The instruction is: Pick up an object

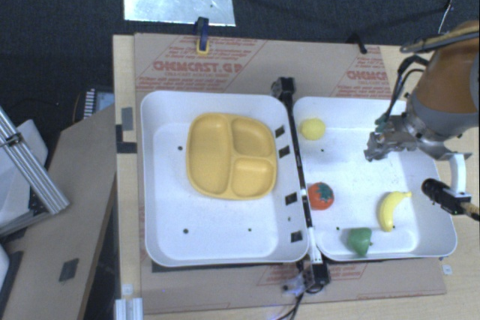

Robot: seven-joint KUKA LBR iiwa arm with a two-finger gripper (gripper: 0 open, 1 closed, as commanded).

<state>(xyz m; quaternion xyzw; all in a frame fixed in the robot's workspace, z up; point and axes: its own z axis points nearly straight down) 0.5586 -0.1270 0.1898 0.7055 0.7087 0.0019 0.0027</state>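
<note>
1. Table [127,251]: carries two white bins side by side; left bin [161,236], right bin [435,236].
2. Left bin: holds a yellow tray [229,155] with three compartments, lying flat near the bin's middle.
3. Right bin: holds four items, all apart from one another; lemon [313,129] at the far left corner; tomato [321,195] near the left wall, mid-depth; pepper [359,240], green, at the near edge; banana [391,209] right of the tomato, just beyond the pepper.
4. Arm [450,86]: enters from the right, over the right bin; orange band above the wrist.
5. Tool [379,145]: positioned over the bin floor between lemon and banana, touching neither; nothing visible in its grasp; opening width cannot be determined.
</note>
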